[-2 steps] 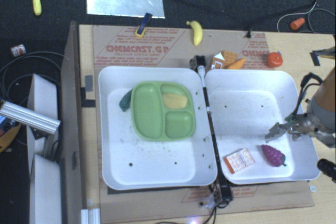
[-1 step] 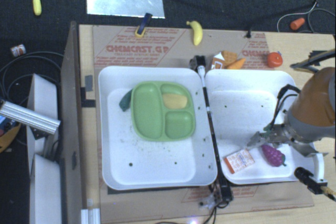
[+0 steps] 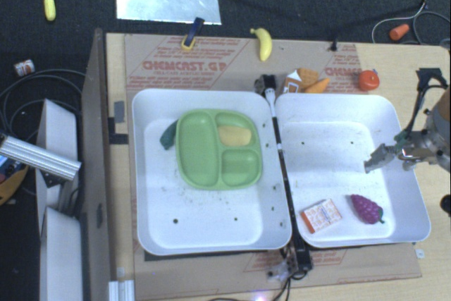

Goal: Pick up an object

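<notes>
The left shallow white bin (image 3: 151, 222) holds a pale green plastic divided plate (image 3: 211, 166) with a yellow soft-looking piece (image 3: 236, 134) lying in its far right compartment, and a dark green item (image 3: 168, 134) pokes out from under the plate's left rim. The right shallow white bin (image 3: 331, 116) carries two things near its near edge: a small flat orange-and-white packet (image 3: 321, 215), tilted, and just to its right, apart from it, a purple knobbly bunch of toy grapes (image 3: 366, 209) with a dark green tip. The grapes lie close to the bin's near right corner, so the walls crowd them on two sides, while the far and middle floor of that bin is bare and open. The end effector (image 3: 377, 160) reaches in over the right rim, hanging above the bin's right half, farther back than the grapes; whether it is open or closed cannot be told, and nothing shows in it. Beyond the bins on the worktop (image 3: 211, 56) lie a yellow toy banana (image 3: 263, 44), an orange carrot-like toy (image 3: 315, 84) and a red-orange round toy (image 3: 368, 80).
</notes>
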`<state>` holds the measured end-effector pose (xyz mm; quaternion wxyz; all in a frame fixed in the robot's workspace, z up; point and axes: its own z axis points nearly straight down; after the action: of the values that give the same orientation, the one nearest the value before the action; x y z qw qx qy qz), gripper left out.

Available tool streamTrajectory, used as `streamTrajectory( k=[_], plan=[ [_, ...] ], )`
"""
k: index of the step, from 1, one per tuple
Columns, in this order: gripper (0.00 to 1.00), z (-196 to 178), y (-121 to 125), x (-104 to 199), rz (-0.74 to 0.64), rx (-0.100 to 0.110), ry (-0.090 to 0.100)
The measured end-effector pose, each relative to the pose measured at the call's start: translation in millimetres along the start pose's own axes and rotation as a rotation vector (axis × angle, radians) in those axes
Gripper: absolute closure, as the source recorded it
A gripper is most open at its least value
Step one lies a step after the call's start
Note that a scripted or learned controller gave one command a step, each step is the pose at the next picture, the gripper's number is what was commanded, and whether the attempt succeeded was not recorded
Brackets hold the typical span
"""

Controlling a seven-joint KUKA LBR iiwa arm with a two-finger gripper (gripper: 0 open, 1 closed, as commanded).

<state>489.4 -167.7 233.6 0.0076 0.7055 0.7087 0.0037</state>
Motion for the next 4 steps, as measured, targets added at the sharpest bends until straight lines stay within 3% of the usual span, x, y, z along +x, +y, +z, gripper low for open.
streamTrajectory(
  k=[1, 2, 3, 4],
  plan=[
    [0.00, 67, -5, -16, 0.005, 0.019, 0.006],
    [0.00, 139, -6, 11, 0.000, 0.020, 0.008],
    [0.00, 73, -3, -26, 0.005, 0.010, 0.002],
    [0.00, 137, -6, 1, 0.000, 0.019, 0.008]
  ],
)
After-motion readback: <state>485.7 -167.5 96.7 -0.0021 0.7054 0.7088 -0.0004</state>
